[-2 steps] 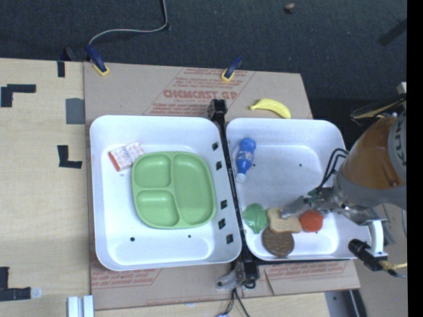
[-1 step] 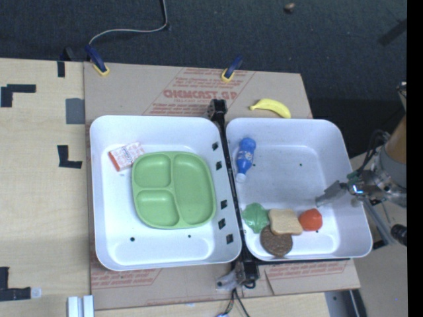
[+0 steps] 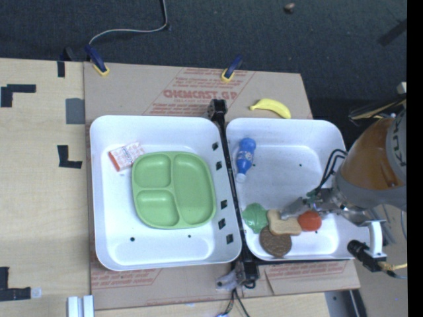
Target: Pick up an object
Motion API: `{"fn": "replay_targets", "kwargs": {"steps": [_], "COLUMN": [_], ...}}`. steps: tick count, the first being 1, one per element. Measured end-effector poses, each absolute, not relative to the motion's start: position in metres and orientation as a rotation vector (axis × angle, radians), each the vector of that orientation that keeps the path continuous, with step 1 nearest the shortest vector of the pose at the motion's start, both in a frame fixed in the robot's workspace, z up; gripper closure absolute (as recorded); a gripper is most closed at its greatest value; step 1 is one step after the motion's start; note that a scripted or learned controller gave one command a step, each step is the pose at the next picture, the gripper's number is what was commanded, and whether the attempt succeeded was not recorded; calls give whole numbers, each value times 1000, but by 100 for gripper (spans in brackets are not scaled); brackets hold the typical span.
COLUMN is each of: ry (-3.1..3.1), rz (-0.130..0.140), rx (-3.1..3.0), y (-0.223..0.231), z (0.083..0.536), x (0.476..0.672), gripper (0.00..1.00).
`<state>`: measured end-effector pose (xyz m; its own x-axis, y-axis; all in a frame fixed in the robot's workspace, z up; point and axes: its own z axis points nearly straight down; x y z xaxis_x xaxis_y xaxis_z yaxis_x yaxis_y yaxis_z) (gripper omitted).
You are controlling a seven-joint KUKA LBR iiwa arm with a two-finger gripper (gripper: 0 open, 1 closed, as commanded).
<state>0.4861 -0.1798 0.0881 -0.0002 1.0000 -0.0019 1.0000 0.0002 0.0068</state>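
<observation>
The right bin (image 3: 284,147) holds several small objects. A blue bottle (image 3: 244,156) lies near its left wall. Clustered at its front are a green round piece (image 3: 254,216), a tan bread-like piece (image 3: 284,225), a brown disc (image 3: 275,242) and a red ball (image 3: 309,222). My gripper (image 3: 296,209) is low over this cluster, just above the red ball and the tan piece. Nothing is visibly held. The grey arm with its orange band (image 3: 370,160) reaches in from the right.
The left bin (image 3: 109,240) holds a green divided plate (image 3: 174,189) and a small red-and-white packet (image 3: 125,156). A yellow banana (image 3: 269,107) lies on the cardboard behind the right bin. Black clips run along the shared wall (image 3: 225,177) between the bins.
</observation>
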Motion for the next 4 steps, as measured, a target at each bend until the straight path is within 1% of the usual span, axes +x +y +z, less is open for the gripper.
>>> {"fn": "replay_targets", "kwargs": {"steps": [1, 2, 3, 4], "ry": [2221, 2217, 2221, 2224], "rz": [10, 9, 7, 1], "rx": [2218, 2217, 2216, 2220], "y": [-223, -223, -159, -81], "z": [88, 98, 95, 184], "x": [487, 487, 550, 538], "gripper": [0, 100, 100, 100]}}
